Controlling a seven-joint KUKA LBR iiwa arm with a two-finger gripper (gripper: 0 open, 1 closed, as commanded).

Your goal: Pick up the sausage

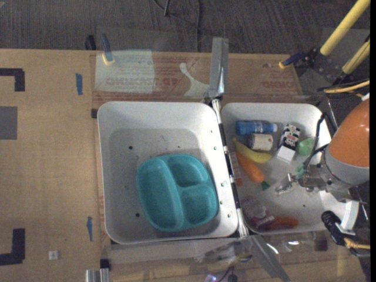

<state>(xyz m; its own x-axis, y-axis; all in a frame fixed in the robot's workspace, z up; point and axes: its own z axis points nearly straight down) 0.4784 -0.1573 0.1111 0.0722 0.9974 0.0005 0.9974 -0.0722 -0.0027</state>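
Note:
The sausage (285,222) is a reddish-orange link lying along the front wall of the right bin (311,111), beside a crumpled clear wrapper. My gripper (291,182) hangs over the right half of that bin, reaching in from the right under the orange band of the arm (351,144). It is behind the sausage and apart from it, with bare bin floor between them. Nothing shows held in it.
In the right bin lie a blue bottle (255,126), a small can (262,141), a banana (252,153), a carrot (251,170), a black-and-white toy (289,136) and a green piece (305,146). The left bin (117,128) holds a teal divided plate (176,191).

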